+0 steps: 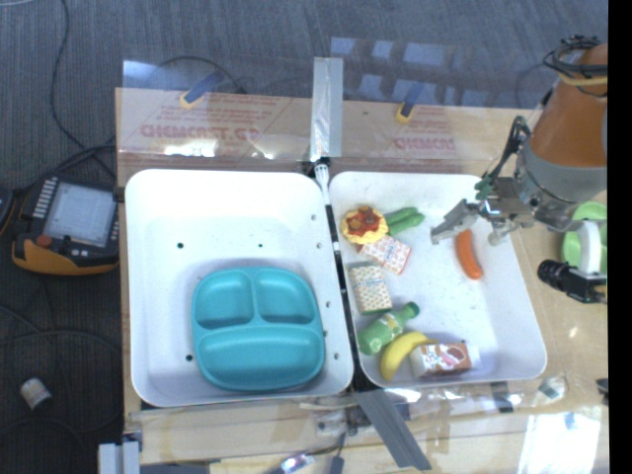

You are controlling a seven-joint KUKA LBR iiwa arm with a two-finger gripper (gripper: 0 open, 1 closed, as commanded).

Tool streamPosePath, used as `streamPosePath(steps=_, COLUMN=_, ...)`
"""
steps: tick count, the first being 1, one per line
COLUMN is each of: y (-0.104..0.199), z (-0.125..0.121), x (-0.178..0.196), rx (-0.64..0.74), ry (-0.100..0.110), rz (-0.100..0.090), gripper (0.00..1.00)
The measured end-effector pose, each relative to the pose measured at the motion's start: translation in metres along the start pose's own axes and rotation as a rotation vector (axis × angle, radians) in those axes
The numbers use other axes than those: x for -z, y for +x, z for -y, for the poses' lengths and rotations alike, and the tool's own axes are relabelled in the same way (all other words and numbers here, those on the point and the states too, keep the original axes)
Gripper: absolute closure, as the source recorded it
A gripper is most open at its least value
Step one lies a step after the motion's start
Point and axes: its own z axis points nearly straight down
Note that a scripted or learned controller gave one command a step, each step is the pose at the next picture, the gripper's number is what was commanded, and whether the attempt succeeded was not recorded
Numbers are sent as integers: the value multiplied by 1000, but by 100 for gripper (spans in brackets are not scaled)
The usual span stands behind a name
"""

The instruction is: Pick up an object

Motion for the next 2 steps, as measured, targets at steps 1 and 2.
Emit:
streamPosePath(steps=1, y=-35, z=-46, x=-99, rx=-240, ry=1, rz=0, gripper=0)
streamPosePath(steps=2, y=-42, z=-70, x=-140, rx=-352, ry=-3, rz=-11, gripper=0)
